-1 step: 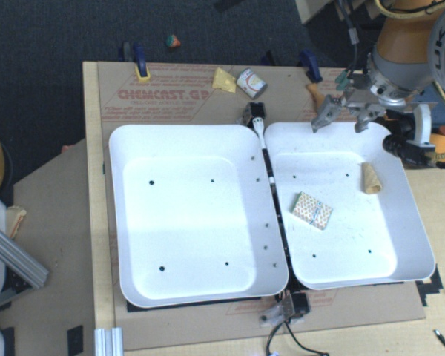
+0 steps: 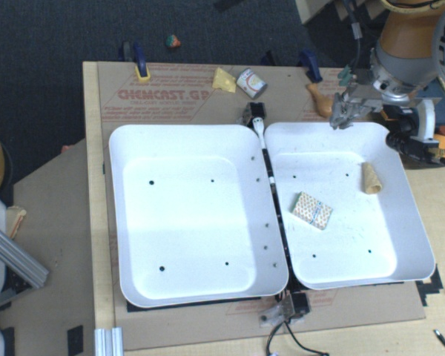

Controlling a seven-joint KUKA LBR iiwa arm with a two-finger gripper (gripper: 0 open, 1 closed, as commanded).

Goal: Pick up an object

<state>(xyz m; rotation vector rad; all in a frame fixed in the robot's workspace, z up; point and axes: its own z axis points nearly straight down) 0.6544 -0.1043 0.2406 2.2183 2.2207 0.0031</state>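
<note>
arm poised over right bin's far edge

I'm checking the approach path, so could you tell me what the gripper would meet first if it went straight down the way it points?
Probably the far rim of the right bin: the gripper hangs over that edge, pointing down. Depth is unclear from this slanted view, so it could land just inside on bare floor.

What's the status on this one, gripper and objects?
Gripper above right bin's far rim, holding nothing. Patterned packet and tan piece lie in that bin. Nothing blocking them.
</note>
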